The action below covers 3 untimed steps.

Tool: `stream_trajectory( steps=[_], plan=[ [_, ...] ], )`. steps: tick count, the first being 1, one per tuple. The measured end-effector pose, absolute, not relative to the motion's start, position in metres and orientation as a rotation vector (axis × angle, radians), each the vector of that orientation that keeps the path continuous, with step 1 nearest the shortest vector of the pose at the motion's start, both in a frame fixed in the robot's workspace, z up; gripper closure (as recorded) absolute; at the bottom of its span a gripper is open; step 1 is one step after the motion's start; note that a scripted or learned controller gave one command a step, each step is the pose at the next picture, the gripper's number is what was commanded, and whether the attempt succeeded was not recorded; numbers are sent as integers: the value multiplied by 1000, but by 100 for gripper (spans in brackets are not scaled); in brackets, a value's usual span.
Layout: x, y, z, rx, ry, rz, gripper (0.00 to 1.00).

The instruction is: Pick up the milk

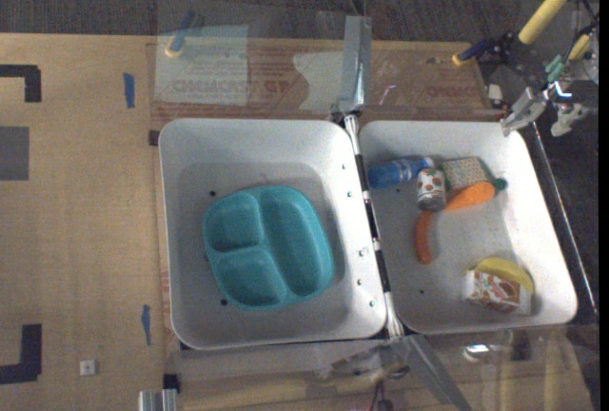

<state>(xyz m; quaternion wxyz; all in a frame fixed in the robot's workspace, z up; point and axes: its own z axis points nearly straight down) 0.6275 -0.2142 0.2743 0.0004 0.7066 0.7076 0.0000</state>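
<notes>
Camera view: the gripper (544,107) sits just outside the far right corner of the right bin (557,238), above the bench and not over the bin's contents; whether its jaws are wide or narrow cannot be told at this size and blur, and nothing is seen between them. The milk (497,288), a small carton lying on its side with a yellow piece just behind it, rests near the bin's near right corner, well apart from the gripper. Relative to the milk, a sausage (422,238) lies to the left toward the bin's middle; a carrot (470,197), a can (431,188) and a speckled block (465,171) are grouped further back, with a blue bottle (397,172) beyond them by the dividing wall. The left bin (181,209) holds a teal tray (268,246). Judgement: the pick has not begun. Risks from here: the carton lies close to the bin's sloped right wall, so a descent slightly off could strike the rim or wall; being on its side, it may slide or roll under closing fingers; the yellow piece touching it may be caught with it or spoil the grip.
</notes>
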Motion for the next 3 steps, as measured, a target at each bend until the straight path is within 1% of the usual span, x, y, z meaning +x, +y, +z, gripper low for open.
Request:
stream_trajectory(
  steps=[1,2,3],
  plan=[
    [579,-158,152,2094,2341,1,0],
    [498,-140,90,2147,2291,4,0],
    [480,-130,201,2101,2334,1,0]
  ],
)
